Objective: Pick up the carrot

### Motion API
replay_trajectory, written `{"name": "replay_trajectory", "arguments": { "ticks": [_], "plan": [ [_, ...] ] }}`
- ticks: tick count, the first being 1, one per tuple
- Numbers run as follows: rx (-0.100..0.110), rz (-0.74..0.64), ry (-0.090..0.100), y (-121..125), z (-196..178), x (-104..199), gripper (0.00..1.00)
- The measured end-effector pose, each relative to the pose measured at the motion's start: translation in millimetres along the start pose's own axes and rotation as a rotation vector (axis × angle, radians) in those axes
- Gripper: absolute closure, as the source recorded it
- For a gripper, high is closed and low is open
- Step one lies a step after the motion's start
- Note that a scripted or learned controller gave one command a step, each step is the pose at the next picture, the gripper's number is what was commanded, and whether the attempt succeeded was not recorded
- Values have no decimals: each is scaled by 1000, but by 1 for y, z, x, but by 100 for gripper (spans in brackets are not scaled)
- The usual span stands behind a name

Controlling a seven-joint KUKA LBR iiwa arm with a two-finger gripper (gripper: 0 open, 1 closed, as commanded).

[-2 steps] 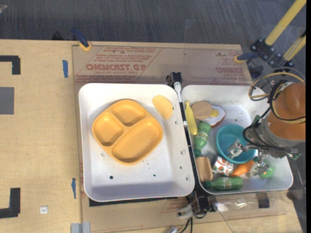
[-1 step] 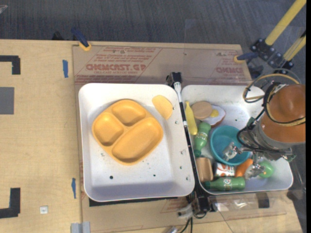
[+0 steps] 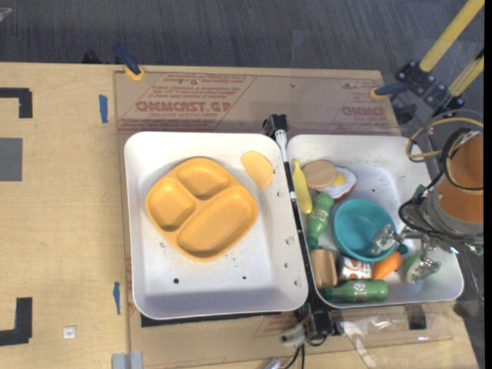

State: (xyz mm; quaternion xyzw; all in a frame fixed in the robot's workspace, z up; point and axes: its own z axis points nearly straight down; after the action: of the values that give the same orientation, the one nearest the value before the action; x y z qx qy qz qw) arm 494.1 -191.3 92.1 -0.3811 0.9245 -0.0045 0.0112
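The carrot lies in the right bin, near its front right corner, wedged just beside the teal bowl and above the green bottle that lies along the front wall. Your gripper is down in that same corner, its metal parts close over the carrot and the bowl's rim; whether it is open or closed cannot be told from here, and nothing shows the carrot between its tips.

To do this step well, come down on the carrot's thick orange middle, not its tapered end, and set the closing direction across its width so it cannot roll out. Keep the tips off the bowl's edge, since catching it would likely tip the bowl or drag it along. Go low enough to get under the carrot's curve, but mind the bin floor.

Room is tight. The bowl presses in from the left, the bottle and a red-and-white can crowd the front, and the bin's right wall sits close behind the arm. The clearest way out is straight up. The left bin holds a yellow divided plate and a yellow chip-like piece, with bare floor along its front and right side.
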Motion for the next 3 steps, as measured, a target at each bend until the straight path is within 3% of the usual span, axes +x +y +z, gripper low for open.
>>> {"name": "replay_trajectory", "arguments": {
  "ticks": [1, 2, 3],
  "plan": [
    [-7, 356, 9, 3, 0, 1, 0],
    [6, 1, 0, 0, 0, -2, 0],
    [-10, 234, 10, 13, -21, -7, 0]
  ]
}}
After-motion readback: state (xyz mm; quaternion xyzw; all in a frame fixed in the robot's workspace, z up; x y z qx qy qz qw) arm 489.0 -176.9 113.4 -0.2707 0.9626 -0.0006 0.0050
